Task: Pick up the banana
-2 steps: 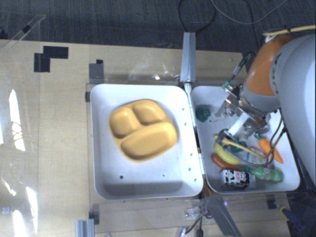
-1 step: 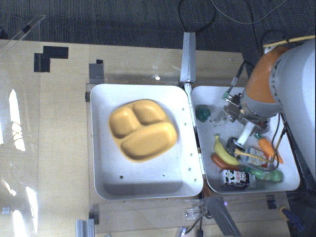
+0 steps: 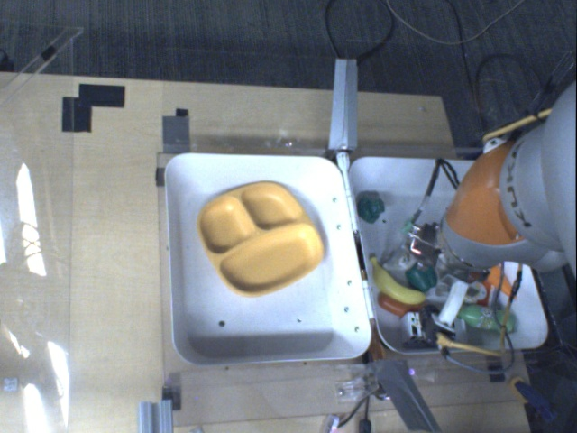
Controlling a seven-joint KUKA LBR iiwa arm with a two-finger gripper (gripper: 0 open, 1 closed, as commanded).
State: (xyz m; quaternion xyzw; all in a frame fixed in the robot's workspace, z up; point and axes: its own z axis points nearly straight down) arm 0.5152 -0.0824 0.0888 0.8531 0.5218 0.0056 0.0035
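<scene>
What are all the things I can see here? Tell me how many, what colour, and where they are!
Bins: 2, white, side by side on the bench; left bin, right bin.
Divided plate: 1, yellow, three sections, in the middle of the left bin.
Banana: 1, yellow, lying in the right bin near its left wall.
Round object: 1, dark teal, upper left of the right bin.
Red item: 1, just below the banana; too small to name.
Green item: 1, lower right of the right bin; too cluttered to name.
Cables: several, black, looping on the floor above the bench.
Robot arm: 1, grey with an orange band, over the right bin.
Gripper: 1, down among the items, just right of the banana.
</scene>
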